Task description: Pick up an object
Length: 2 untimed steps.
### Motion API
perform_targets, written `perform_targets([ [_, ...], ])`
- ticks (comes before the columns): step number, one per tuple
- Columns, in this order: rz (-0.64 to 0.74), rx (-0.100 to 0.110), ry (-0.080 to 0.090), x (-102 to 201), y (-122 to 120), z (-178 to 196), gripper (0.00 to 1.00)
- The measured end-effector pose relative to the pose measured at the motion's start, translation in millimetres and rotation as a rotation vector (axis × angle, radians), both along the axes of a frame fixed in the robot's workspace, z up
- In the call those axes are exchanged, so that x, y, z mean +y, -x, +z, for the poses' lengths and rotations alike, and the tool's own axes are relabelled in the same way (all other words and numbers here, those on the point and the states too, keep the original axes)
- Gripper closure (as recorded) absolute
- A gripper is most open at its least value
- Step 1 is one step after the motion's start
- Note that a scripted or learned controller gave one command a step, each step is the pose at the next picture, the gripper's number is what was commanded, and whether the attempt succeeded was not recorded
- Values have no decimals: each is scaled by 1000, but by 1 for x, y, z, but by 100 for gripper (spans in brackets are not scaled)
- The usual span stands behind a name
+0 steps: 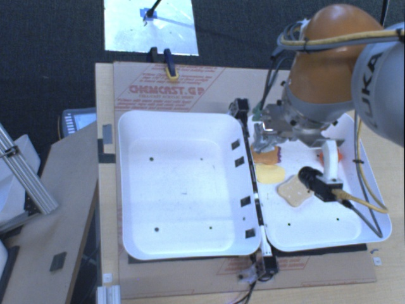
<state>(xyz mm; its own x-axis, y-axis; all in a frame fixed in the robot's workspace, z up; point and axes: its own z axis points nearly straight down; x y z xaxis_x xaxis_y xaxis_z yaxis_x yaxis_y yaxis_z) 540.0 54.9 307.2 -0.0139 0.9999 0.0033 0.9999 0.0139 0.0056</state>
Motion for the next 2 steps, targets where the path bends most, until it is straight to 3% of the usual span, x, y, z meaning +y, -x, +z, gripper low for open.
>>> perform_targets([
  [1, -3, 2, 0, 63, -4, 19, 100],
  [2, -3, -12, -5, 117, 27, 165, 100],
])
